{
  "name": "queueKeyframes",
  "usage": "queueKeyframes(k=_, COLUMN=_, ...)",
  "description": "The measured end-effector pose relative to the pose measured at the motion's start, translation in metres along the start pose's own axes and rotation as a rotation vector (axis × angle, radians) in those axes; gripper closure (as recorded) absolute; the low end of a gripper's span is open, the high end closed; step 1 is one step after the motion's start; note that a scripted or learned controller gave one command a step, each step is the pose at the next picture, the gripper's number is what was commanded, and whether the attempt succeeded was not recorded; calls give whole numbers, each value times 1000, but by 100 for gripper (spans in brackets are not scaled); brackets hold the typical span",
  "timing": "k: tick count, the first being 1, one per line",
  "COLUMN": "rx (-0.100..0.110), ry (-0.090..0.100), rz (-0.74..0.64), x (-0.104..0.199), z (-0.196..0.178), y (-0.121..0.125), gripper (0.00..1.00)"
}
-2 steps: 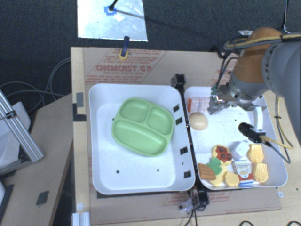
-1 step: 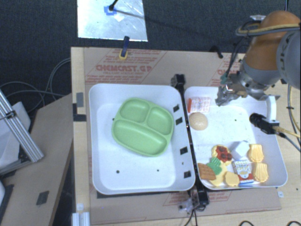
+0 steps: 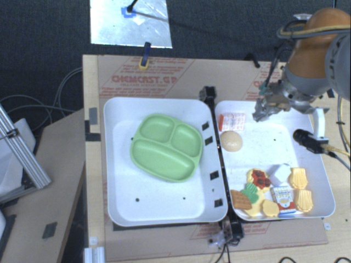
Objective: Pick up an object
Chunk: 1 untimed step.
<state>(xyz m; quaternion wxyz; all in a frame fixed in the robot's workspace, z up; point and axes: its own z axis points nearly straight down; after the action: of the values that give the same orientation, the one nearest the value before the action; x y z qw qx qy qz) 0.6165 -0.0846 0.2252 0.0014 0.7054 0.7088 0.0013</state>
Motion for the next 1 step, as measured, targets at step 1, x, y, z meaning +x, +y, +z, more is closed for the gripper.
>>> queueKeyframes(k=1, rx=3, ry=1, rz=-2, x=36, z=-4, y=-23, gripper=100)
